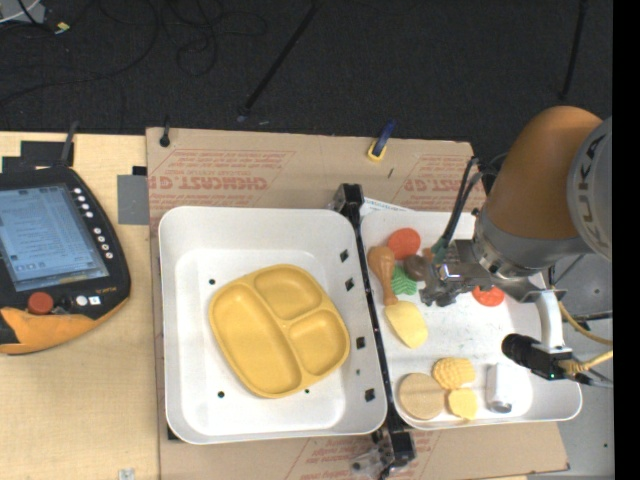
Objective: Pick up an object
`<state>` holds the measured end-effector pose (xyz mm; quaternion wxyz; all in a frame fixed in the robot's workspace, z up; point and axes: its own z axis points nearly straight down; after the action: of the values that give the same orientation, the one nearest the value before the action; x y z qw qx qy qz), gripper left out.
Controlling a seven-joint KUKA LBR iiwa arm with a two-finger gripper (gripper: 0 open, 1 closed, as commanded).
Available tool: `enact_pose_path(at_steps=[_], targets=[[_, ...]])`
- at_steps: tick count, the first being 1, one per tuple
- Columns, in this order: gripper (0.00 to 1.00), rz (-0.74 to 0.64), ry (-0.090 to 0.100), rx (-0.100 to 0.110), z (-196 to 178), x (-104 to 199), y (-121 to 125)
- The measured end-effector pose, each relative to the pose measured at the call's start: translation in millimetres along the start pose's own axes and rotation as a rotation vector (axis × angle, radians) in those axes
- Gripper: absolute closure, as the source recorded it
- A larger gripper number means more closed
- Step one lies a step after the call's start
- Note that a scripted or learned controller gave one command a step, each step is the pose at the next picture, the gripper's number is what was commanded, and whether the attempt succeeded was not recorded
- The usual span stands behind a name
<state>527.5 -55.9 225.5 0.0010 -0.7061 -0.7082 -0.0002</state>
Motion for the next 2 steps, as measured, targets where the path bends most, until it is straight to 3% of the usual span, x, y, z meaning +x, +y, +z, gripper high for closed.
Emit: enact_pose_path(at_steps=[1,2], targets=[[1.00,-0.001,0.000,-0.001,-8.3,50.1,26.5],[1.00,0.000,0.000,-0.001,-4.6,92.6,68.7]])
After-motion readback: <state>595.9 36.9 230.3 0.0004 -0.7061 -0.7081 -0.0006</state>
